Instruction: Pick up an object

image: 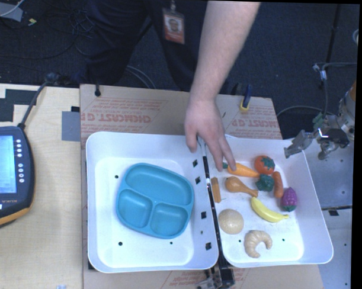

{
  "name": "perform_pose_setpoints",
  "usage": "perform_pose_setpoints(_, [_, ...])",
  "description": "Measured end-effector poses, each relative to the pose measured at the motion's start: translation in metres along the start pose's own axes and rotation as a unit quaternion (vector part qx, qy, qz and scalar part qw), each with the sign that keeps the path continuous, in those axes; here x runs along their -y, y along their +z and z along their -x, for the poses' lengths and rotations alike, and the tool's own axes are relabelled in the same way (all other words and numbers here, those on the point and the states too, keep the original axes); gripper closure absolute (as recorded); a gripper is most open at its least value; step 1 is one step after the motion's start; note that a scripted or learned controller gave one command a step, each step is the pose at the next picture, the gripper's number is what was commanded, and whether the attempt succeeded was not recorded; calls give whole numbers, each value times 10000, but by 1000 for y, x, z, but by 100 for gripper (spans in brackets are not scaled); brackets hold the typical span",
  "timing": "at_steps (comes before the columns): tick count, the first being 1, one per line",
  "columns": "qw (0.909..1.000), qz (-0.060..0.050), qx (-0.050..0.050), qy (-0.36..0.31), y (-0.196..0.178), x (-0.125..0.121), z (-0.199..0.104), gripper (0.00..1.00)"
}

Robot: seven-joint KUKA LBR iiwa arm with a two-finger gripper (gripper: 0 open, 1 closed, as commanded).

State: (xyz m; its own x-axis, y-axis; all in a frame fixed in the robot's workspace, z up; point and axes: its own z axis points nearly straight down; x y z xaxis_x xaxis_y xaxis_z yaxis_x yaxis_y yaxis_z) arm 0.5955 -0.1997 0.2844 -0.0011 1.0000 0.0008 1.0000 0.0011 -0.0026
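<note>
Toy food in right bin (317, 246): carrot (243, 170), tomato (264, 164), banana (267, 211), croissant (257, 242), drumstick (239, 185) | gripper (319, 140) off bin's right rim, well apart from carrot, fingers too blurred to tell | person's hand (206, 133) touching carrot | blue tray (154, 200) in left bin (101, 227) | arm cut off at right

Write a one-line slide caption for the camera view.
A person's hand reaches into the right bin of toy food beside a blue divided plate, gripper waiting at the right.
</note>
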Motion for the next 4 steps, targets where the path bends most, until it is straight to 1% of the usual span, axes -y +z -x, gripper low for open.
perform_pose_setpoints(1, [10000, 56, 3, -27, -117, 46, -65, 0])
perform_pose_setpoints(2, [10000, -5, 6, -14, -119, 45, -63, 100])
perform_pose_setpoints(3, [10000, -54, -13, 17, -35, 110, -62, 100])
perform_pose_setpoints(4, [10000, 7, 2, -7, -76, 120, -109, 100])
